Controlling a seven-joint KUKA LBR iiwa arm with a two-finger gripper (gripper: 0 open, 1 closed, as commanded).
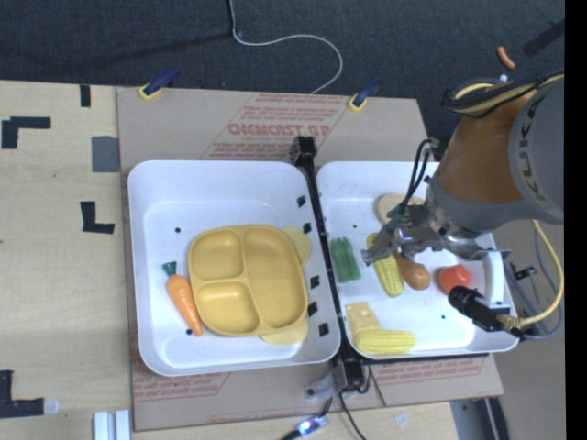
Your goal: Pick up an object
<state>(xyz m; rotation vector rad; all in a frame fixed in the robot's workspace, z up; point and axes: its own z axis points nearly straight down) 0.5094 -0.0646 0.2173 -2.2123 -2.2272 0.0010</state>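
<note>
My gripper (389, 244) hangs low over the right bin (459, 337), near its middle. Right under it lies a yellow corn cob (390, 275), with a brown egg-shaped thing (416, 274) touching the cob's right side. A red tomato (452, 277) sits further right, partly behind the arm's black fittings. A green piece (345, 259) lies left of the gripper. A second corn cob (383, 341) and a pale yellow wedge (360, 316) lie near the front wall. A beige round thing (389, 207) peeks out behind the gripper.
The left bin (151, 200) holds a yellow divided plate (248, 278) and an orange carrot (183, 302) beside it. A black divider (316, 236) separates the bins. The arm's grey body (495, 172) and cables cover the right bin's far right side.
</note>
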